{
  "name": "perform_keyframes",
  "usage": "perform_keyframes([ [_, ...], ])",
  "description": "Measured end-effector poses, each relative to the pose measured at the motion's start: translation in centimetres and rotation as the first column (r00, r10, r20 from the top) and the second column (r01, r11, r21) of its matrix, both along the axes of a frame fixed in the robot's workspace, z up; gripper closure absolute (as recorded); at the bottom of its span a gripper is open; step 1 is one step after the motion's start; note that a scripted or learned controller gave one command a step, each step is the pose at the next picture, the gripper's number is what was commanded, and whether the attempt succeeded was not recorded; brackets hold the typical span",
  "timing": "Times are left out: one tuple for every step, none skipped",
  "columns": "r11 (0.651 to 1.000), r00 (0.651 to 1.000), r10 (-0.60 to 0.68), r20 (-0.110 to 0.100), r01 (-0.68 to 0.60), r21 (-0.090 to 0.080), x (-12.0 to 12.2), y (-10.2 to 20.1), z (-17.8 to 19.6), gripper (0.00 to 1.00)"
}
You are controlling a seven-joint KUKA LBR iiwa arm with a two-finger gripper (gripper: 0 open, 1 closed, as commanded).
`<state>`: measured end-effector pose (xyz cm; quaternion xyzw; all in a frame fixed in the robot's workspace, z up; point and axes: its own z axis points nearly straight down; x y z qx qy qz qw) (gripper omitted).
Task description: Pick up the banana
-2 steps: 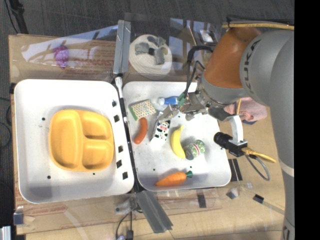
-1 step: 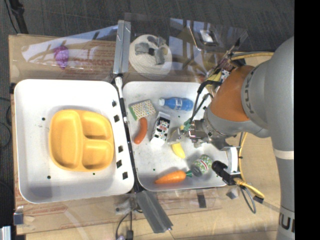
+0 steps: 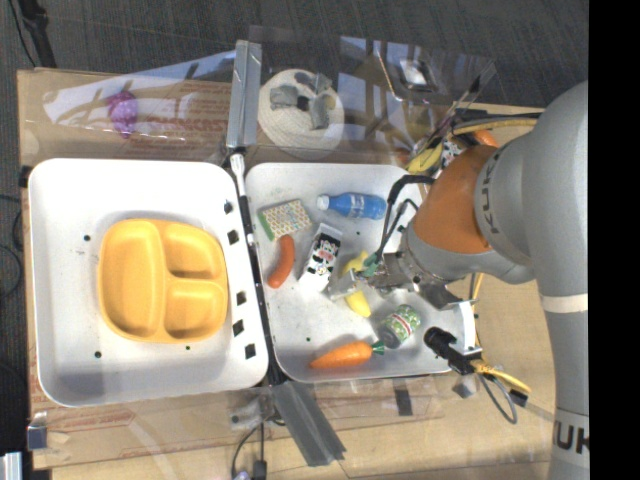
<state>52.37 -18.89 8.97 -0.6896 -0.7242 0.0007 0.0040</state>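
Note:
The yellow banana (image 3: 358, 302) lies in the middle of the right bin (image 3: 300, 338). Its ends stick out above and below the gripper. My gripper (image 3: 352, 282) is down right on top of the banana's middle and hides that part. The grey arm with its orange band (image 3: 450, 213) reaches in from the right, over the bin's right half.
Around the banana in the right bin lie a red sausage (image 3: 282, 261), a small black-and-white carton (image 3: 322, 253), a blue bottle (image 3: 352, 206), a checkered box (image 3: 283, 216), a green can (image 3: 402, 326) and a carrot (image 3: 345, 356). The left bin (image 3: 60, 348) holds a yellow divided tray (image 3: 165, 278).

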Motion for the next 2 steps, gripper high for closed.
perform_keyframes([
  [1.000,1.000,0.005,-0.005,-0.005,0.002,0.1,0.0,0.7,1.00],
  [0.997,0.997,0.072,0.002,-0.072,-0.002,1.2,4.1,12.2,1.00],
])
